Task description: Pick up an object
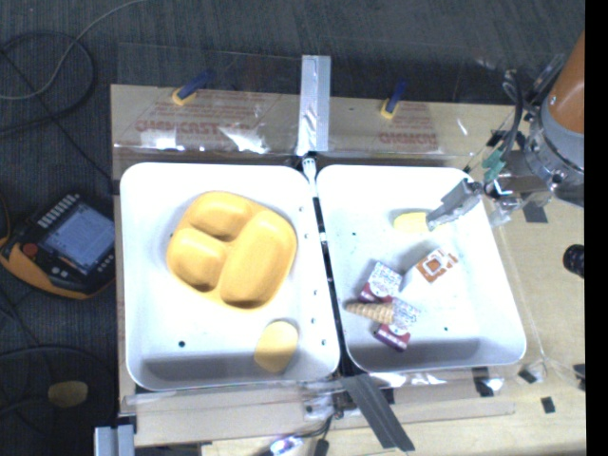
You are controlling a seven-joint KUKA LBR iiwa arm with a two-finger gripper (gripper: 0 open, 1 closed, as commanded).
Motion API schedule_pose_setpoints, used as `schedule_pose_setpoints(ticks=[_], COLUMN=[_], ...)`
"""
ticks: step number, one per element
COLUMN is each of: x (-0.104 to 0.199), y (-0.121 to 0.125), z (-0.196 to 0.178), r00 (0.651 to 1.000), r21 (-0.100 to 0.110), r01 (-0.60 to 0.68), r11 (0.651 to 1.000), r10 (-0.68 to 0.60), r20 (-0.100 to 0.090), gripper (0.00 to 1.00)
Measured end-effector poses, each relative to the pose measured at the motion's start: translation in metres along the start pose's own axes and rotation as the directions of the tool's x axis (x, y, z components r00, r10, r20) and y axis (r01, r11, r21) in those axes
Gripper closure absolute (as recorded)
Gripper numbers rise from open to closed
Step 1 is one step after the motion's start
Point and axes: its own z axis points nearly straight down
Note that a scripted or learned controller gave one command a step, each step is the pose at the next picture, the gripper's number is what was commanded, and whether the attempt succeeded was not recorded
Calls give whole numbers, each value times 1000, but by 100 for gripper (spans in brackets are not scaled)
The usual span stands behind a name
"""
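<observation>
My gripper reaches in from the right over the back of the right bin. Its tip sits right beside a small pale yellow piece on the bin floor; whether they touch is unclear. Further forward in that bin lie an orange and white packet, a small white and red packet, a toy ice cream cone and another red and white packet. The left bin holds a large yellow bread-like lump and a small yellow round piece.
A metal divider strip runs between the bins at the back. Two yellow and blue clamps sit on the back board. A handheld pendant lies on the floor at left. The arm's wrist and cables hang over the bench's right side.
</observation>
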Motion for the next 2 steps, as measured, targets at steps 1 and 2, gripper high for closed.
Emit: schedule_pose_setpoints(ticks=[1,2], x=[-50,-82], y=[24,48], z=[112,177], r00=[992,999], r21=[3,4], r01=[-126,-47], r11=[992,999], r10=[126,47], r20=[-1,-2], gripper=[0,0])
